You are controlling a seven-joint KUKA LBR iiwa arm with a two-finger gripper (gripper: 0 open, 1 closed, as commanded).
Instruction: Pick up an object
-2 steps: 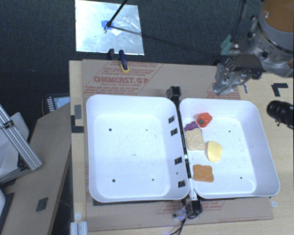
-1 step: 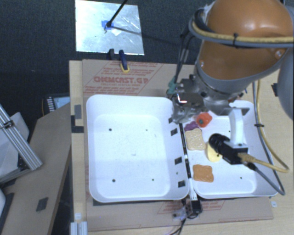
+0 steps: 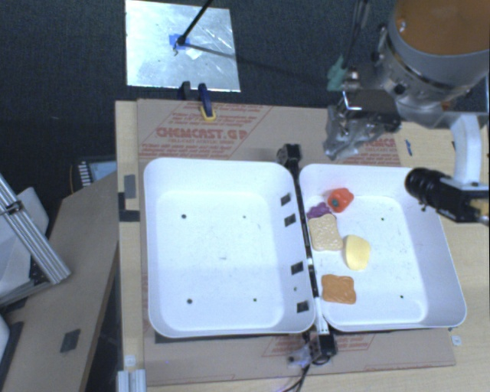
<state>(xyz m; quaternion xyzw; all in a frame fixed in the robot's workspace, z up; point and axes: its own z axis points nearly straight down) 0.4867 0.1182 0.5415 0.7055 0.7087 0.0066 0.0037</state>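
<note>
grey arm [image 3: 429, 57], orange band [image 3: 444, 23].

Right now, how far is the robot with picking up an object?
Nothing looks picked yet. The gripper is above the right bin's far edge, carrying no object. The tomato, cracker, yellow piece and orange piece lie in the bin. Descent, grasp and lift remain.

A: What is sitting in the right bin [image 3: 429, 306]?

B: Four small things are lying toward its left side: an orange-red toy [image 3: 340, 199] at twelve o'clock of the group, a purple piece [image 3: 317, 209] touching the beige cracker [image 3: 325, 232] below it, a pale yellow round piece [image 3: 357, 252] at three o'clock, and an orange cracker [image 3: 338, 289] at six.

A: And the gripper [image 3: 346, 144]?

B: It is hanging over the cardboard [image 3: 230, 126], beyond the bin's far rim, at twelve o'clock from the toys.
</note>
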